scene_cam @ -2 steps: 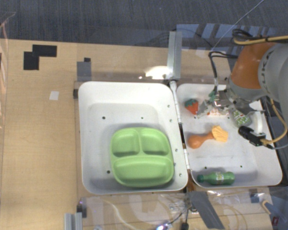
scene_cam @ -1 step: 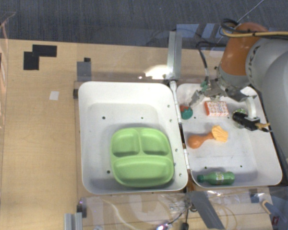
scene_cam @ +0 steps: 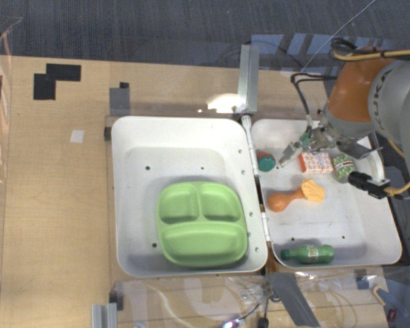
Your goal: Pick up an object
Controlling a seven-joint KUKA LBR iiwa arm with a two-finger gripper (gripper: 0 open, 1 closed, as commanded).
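Observation:
In the right bin (scene_cam: 369, 231), my gripper (scene_cam: 291, 154) hangs low over the upper part, reaching in from the right. Just right of it lies a red and white box (scene_cam: 316, 161). A small teal and red object (scene_cam: 265, 161) lies just left of it, by the bin's left wall. Beside the box sits a green can (scene_cam: 343, 168). An orange and yellow toy (scene_cam: 297, 195) rests below the gripper. Along the bin's front wall lies a green bottle (scene_cam: 307, 253). I see nothing held in the gripper.
The left bin (scene_cam: 133, 183) holds a green divided tray (scene_cam: 201, 223). A metal divider (scene_cam: 256, 183) runs between the two bins. Black cables (scene_cam: 369, 182) hang over the right bin's right rim.

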